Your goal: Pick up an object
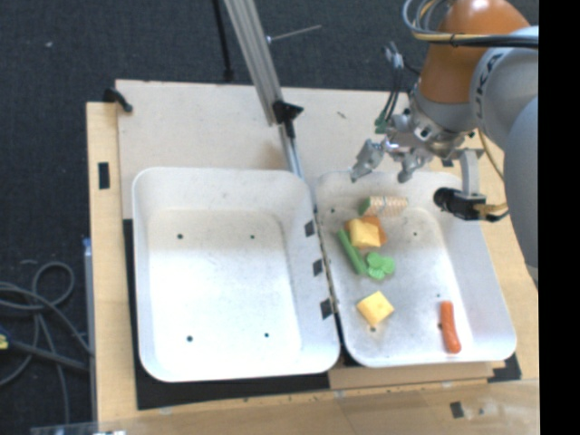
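The claw point(388, 163) hangs above the far edge of the right bin point(471, 279), with its fingers spread apart and nothing between them. The grey arm point(507, 71) with the orange band comes in from the right side.

All the objects lie in the right bin. A pale ridged piece point(388, 205) is near the far rim, just below the claw. Beside it is an orange-yellow block point(366, 234), which touches a long green stick point(352, 250). A small green lump point(381, 265) lies just beside the lower end of the stick. A yellow cube point(374, 308) sits closer to the near rim, apart from the others. A red-orange carrot point(449, 326) lies near the right corner, well apart from the cube.

The left bin point(154, 243) stands just beside the right one on the counter point(181, 125).
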{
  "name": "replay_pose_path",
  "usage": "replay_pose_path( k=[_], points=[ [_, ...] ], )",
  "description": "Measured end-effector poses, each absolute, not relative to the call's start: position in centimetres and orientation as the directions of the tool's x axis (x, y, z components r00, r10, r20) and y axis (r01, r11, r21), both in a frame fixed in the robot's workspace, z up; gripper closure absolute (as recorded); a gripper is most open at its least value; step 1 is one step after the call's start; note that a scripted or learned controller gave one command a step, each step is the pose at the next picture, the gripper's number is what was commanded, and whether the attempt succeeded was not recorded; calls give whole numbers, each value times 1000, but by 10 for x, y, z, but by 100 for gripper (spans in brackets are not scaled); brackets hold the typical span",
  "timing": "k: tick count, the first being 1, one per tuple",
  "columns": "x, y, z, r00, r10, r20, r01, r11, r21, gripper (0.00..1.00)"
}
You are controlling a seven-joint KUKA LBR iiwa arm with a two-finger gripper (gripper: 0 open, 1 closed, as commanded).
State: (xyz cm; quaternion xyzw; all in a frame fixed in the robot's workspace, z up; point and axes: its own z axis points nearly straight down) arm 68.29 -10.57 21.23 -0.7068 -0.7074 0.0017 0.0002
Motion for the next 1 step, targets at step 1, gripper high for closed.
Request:
replay_pose_path(
  k=[1],
  points=[
    [688,-101,153,-5,1000,-2,1000,5,-4,0]
  ],
)
